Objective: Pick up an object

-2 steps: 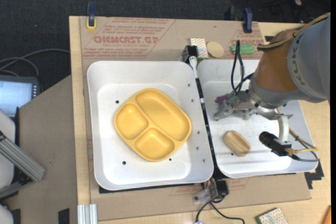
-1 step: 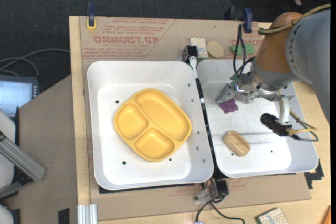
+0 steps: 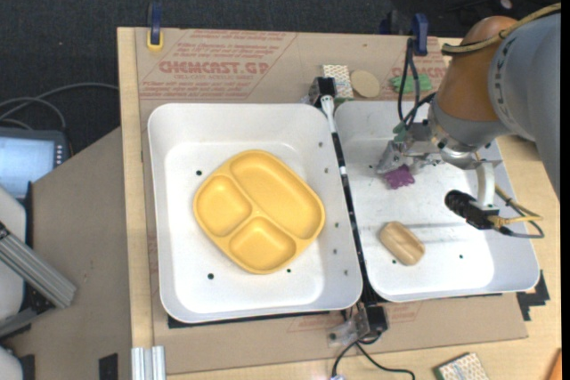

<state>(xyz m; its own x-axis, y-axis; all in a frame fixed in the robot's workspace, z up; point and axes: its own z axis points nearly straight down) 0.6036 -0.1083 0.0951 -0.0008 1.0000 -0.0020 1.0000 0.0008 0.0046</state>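
In the right bin (image 3: 499, 276) a small purple object (image 3: 400, 178) lies near the middle. My gripper (image 3: 401, 157) hangs low right above it, at its upper edge; whether they touch is unclear. A tan, bread-roll-shaped object (image 3: 402, 243) lies toward the front of the same bin, well apart from the gripper. The left bin (image 3: 169, 218) holds a yellow divided plate (image 3: 258, 209).
The grey arm with its orange band (image 3: 472, 84) covers the right bin's back right corner. A round tan disc (image 3: 365, 84) and small green and patterned items sit on the cardboard behind the bins. The ridge between the bins (image 3: 343, 191) runs just left of the gripper.
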